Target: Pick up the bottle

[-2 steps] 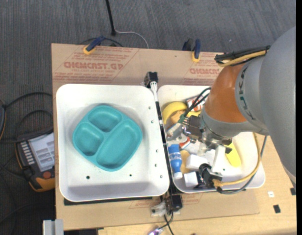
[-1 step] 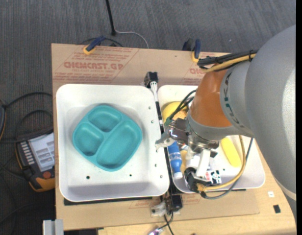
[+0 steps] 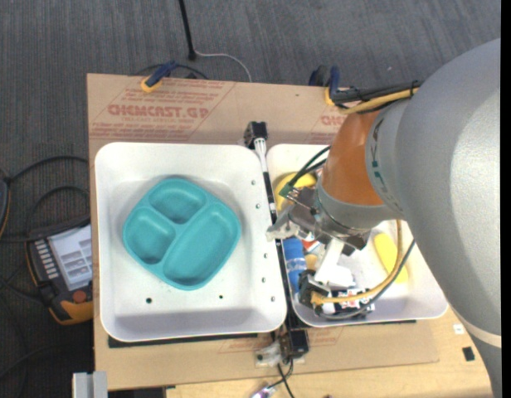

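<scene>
Arm low over right bin (image 3: 421,309), gripper (image 3: 322,259) down among clutter. Bottle (image 3: 294,255), blue/white, lies by bin's left wall, just beside gripper. Grip state: can't tell, wrist blocks view. Step looks like approach/grasp. Next: confirm bottle btwn tips before lift. Teal tray (image 3: 182,232) in left bin.

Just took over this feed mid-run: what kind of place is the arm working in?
Probably a robotics lab bench, not a home. Two white bins sit on a board over grey carpet, loose cables trail about, and the grey-and-orange arm reaches into the right bin, its gripper low among clutter.
</scene>
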Tool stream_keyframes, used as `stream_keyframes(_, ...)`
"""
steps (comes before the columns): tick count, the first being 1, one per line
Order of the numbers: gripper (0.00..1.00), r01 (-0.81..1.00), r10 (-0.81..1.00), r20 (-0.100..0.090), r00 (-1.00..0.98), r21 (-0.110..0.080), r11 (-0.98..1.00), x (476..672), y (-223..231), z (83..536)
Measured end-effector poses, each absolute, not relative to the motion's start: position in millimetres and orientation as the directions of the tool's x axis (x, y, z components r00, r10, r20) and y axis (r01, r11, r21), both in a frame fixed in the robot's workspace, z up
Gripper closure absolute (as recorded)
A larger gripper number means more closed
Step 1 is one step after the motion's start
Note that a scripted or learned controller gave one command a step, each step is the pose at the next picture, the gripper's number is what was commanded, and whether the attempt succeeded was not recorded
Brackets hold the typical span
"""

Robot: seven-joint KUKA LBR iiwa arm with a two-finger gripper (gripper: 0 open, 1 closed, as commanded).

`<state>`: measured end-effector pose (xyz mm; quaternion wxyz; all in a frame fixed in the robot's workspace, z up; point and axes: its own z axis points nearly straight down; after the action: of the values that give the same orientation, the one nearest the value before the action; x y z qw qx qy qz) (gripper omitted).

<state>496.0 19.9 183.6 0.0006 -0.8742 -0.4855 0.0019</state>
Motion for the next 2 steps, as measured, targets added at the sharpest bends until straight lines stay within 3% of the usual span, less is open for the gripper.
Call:
stream_keyframes(1, 0.0, 0.672, 0.672, -0.003, 0.74, -0.002, -0.74, 483.0, 57, 184)
stream_keyframes(2, 0.0, 0.705, 0.705, -0.009, 0.709, 0.014, -0.709, 484.0, 73, 157)
